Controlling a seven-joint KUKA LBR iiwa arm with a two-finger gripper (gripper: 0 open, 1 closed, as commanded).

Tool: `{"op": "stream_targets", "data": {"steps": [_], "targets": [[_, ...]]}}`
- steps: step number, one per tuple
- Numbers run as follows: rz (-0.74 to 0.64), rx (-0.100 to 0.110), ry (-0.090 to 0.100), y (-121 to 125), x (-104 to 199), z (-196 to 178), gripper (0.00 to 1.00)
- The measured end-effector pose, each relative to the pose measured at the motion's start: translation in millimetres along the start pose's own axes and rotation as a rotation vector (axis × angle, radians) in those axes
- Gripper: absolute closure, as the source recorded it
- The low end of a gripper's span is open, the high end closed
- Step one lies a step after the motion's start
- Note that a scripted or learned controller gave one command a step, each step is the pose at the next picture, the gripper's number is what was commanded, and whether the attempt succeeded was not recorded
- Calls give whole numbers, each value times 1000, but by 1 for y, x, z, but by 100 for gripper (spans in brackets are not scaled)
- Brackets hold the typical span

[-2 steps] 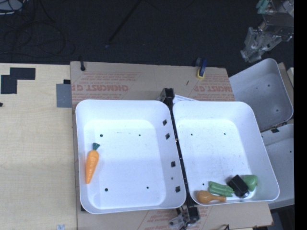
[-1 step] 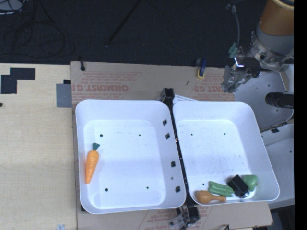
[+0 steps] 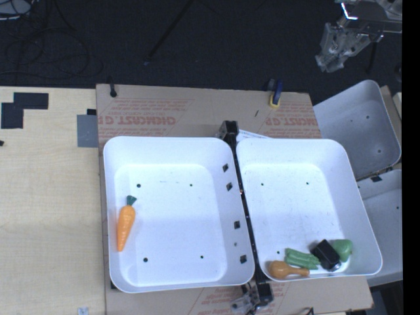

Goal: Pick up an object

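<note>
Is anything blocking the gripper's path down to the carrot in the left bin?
Nothing visible does. The carrot lies alone near the left wall of the left bin, with bare floor around it. The gripper hangs high beyond the right bin, with open space between.

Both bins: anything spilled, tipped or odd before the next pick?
Nothing looks spilled or damaged. The carrot lies alone by the left bin's left wall. In the right bin's near corner, a black object rests on the green pieces beside an orange piece.

Grey metallic gripper (image 3: 339, 44), dark cabling.
</note>
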State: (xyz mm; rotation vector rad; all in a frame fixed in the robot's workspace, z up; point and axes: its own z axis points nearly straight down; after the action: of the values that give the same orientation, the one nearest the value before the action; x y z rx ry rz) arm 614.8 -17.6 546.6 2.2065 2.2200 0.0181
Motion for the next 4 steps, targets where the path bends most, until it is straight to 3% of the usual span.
{"op": "stream_targets", "data": {"steps": [1,2,3,4], "targets": [[7,36,0,-17,-5,181,100],[-1,16,2,-44,56,137,100],[2,3,1,-2,85,1,100],[12,34,-3,22,30,151,100]]}}
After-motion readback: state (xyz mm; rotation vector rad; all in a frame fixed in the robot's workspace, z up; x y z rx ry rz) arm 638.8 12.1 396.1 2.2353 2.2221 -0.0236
